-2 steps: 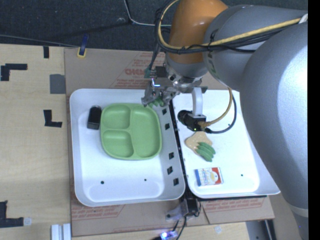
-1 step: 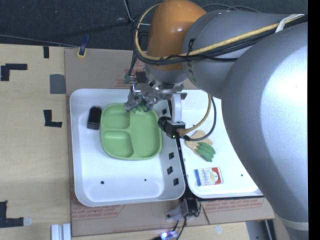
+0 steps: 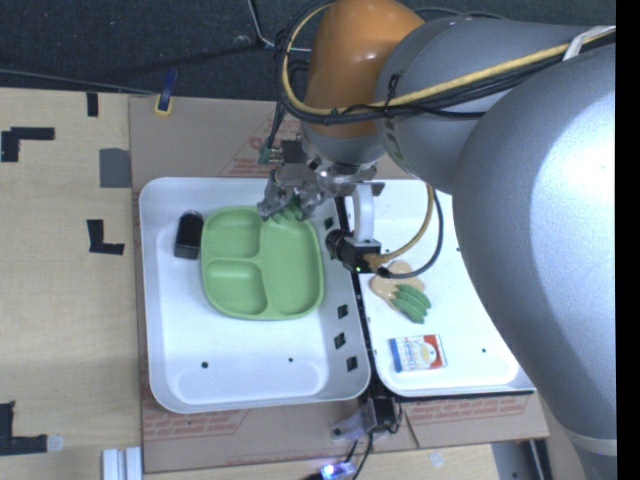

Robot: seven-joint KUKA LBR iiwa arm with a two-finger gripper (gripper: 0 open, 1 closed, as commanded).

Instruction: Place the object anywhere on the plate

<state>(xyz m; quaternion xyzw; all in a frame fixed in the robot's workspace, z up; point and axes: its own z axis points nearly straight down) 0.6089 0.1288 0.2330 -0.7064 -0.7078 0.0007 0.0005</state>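
The end effector hangs over the far right edge of the green divided plate, just at its rim; something green shows at its fingertips, but whether they are apart or clamped on it cannot be told from this slant; the plate lies in the left white bin, with a small black object touching its left side; in the right white bin rest a green bean-pod toy with a tan piece beside it, and nearer the front a small printed card; both bins sit on the desk over a cardboard sheet.
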